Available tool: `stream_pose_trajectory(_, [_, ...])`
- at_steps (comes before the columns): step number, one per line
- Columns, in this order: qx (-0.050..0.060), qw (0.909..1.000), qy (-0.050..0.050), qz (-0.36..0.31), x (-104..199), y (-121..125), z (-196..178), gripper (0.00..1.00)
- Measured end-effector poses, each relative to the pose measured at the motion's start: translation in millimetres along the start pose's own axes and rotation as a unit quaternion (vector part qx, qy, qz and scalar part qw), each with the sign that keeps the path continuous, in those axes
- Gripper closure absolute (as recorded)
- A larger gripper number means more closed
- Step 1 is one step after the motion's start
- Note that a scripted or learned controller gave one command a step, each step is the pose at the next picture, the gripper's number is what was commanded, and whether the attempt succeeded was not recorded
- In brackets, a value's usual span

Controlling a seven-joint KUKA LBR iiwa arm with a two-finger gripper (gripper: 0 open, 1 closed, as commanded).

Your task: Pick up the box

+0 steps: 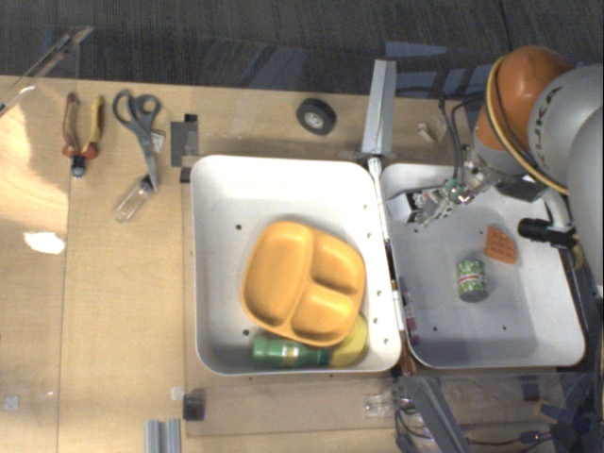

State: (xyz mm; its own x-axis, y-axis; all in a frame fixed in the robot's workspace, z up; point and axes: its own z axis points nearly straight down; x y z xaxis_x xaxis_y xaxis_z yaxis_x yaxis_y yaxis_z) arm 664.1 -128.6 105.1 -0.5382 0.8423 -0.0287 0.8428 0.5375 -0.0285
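A small orange box (500, 245) lies flat in the right bin (528, 347), toward its right side. My gripper (436, 203) hangs low over the bin's upper-left corner, well to the left of the box and apart from it. Nothing shows in the gripper. The grey arm with its orange band (519, 92) comes in from the upper right.
A green can (471, 278) lies in the right bin, just below-left of the box. In the left bin (217, 253) are a yellow divided plate (304, 281), a green bottle (281, 351) and a yellow-green item (353, 344). On the bench at upper left lie scissors (142, 125), pliers (80, 130) and a tape roll (316, 115).
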Motion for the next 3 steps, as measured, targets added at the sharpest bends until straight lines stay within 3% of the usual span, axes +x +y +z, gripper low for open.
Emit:
stream_pose_trajectory(1, [-0.016,0.9882,0.014,0.152,56,30,-85,1.0])
stream_pose_trajectory(2, [-0.017,0.9904,0.014,0.137,103,-15,-211,1.0])
stream_pose_trajectory(3, [-0.017,0.9984,0.013,0.052,101,-44,-172,1.0])
